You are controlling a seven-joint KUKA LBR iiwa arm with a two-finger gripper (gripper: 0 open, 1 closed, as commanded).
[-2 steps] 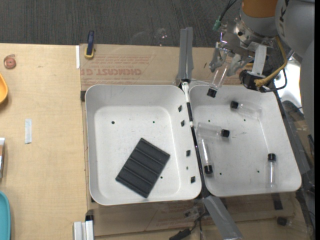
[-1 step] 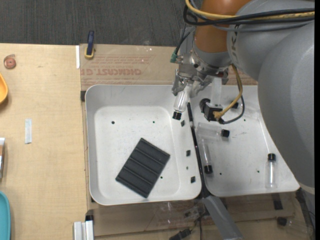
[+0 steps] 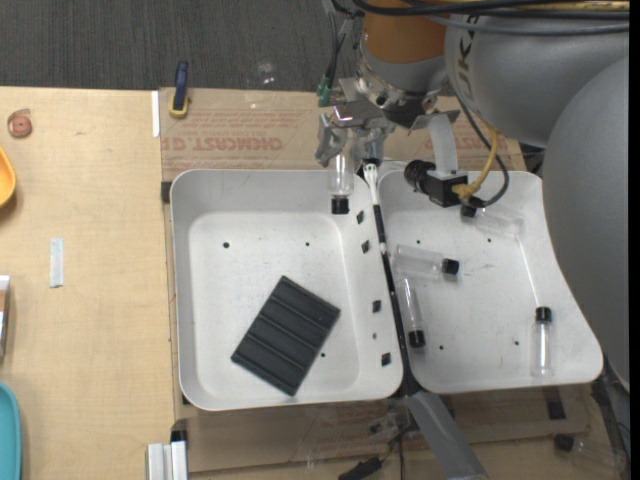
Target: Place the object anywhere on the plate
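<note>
The end effector (image 3: pixel 350 163) hangs at the upper middle of the frame, over the far rim where the two white bins meet. Between its fingers a clear tube with a black cap (image 3: pixel 341 186) hangs upright, cap end down, so the end effector is clamped on that tube. The capped end sits just above the upper right corner of the left bin (image 3: pixel 200 268).

On the floor of the left bin, toward its lower middle, lies a black ribbed plate (image 3: pixel 288 334), flat and turned at a slant. The held tube is well apart from it, up near the bin's far edge.

The right bin (image 3: pixel 520 358) carries three more clear tubes with black caps. One lies near the bin's upper left (image 3: pixel 425 262), cap pointing right. A second (image 3: pixel 411 313) lies along the bin's left wall, cap toward the bottom of the frame. A third (image 3: pixel 542 340) lies near the right wall, cap toward the top.

The grey arm with its orange band (image 3: pixel 405 28) fills the upper right of the frame, with cables (image 3: pixel 480 168) looping down beside the wrist. The wooden counter (image 3: pixel 80 268) stretches across the left side.
</note>
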